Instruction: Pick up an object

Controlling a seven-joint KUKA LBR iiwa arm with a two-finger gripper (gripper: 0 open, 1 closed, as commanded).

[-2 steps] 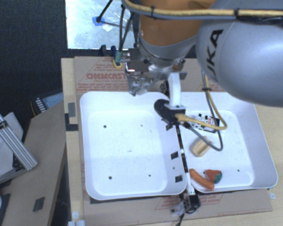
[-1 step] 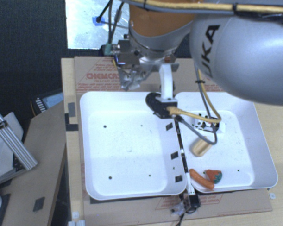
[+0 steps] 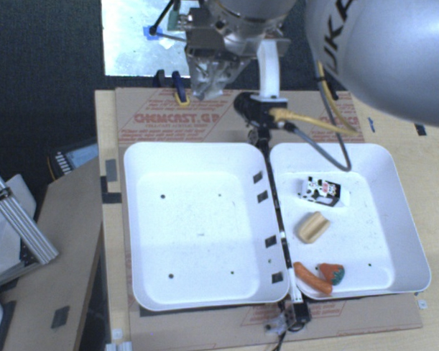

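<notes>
My gripper (image 3: 207,79) hangs high over the cardboard behind the left bin (image 3: 142,231), near its back right corner. In the right bin (image 3: 401,222) lie a black-and-white toy (image 3: 321,190), a tan bread-roll piece (image 3: 312,227), an orange carrot (image 3: 311,277) and a small orange and teal piece (image 3: 333,272) touching the carrot's right end. All of these lie well forward and to the right of the gripper. I see nothing hanging under the gripper.
The bins sit side by side on a cardboard sheet (image 3: 167,117), joined by a dark hinge strip (image 3: 274,205). A blue-handled clamp (image 3: 177,85) stands at the cardboard's back edge, just left of the gripper. A metal frame (image 3: 20,221) stands at the far left.
</notes>
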